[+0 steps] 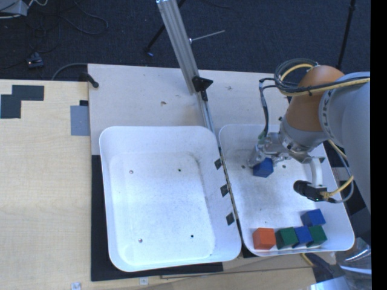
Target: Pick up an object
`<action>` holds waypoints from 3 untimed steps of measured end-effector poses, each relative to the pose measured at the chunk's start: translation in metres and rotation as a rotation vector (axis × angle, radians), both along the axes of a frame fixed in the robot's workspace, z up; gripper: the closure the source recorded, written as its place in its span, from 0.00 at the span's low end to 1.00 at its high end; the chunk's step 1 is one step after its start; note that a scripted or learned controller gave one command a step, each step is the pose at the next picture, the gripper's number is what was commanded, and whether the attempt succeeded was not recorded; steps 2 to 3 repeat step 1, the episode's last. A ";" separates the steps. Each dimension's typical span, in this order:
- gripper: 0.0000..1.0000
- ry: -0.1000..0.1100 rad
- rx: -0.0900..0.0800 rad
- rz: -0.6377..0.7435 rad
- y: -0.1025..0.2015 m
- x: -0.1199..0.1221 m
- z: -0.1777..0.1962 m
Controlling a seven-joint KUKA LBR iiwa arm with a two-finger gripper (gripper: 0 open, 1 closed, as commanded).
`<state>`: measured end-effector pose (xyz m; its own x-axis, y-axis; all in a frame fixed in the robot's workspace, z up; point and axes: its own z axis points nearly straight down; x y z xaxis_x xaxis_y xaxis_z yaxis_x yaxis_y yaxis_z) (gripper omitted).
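On your left sits the shallow white plastic left bin [158, 198]. In the right white bin [284, 213], the gripper [264, 162] has its fingers clenched on a small blue cube [263, 168]; orange, green and blue blocks [290, 234] line the near rim.

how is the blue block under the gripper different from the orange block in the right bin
The blue block sits at the gripper, up in the right bin; the orange block lies at the near edge, heading a row of blocks. One is blue and looks tilted, the other orange and flat. Both are small and blocky.
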<state>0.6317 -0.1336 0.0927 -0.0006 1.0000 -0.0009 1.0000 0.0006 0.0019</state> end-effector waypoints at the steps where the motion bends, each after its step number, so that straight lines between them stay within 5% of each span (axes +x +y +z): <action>1: 1.00 -0.002 0.003 0.006 0.090 -0.001 0.102; 3: 1.00 -0.002 0.003 0.006 0.090 -0.001 0.102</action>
